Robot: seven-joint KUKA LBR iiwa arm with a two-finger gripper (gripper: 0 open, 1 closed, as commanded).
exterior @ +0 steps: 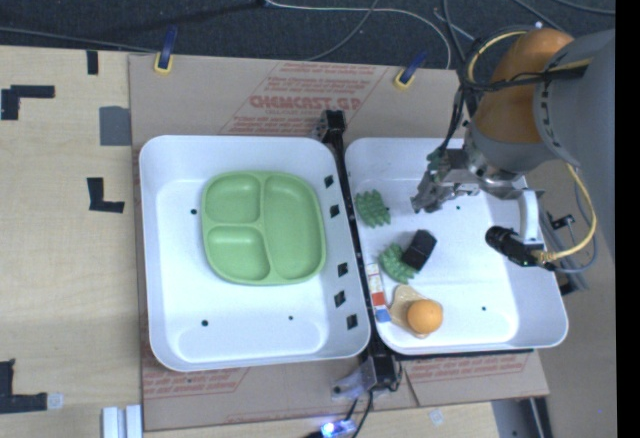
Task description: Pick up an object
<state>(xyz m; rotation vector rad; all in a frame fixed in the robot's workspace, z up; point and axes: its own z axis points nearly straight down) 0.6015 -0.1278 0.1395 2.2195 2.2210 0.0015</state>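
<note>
My gripper point(432, 192) hangs over the upper middle of the right bin point(500, 321), under the grey arm with its orange band point(520, 86). Nothing shows in its grasp. Left of it lies a small green spiky toy point(373, 209). Below it, a black block point(419, 248) rests against another green piece point(396, 264). Near the bin's front left corner an orange ball point(425, 317) leans on a beige object point(403, 298).
The left bin point(170, 306) holds a green divided plate point(264, 227). A black divider strip point(345, 226) runs between the two bins. A black fitting with a yellow cable point(520, 248) hangs at the right side of the right bin. Cables trail across the dark floor behind.
</note>
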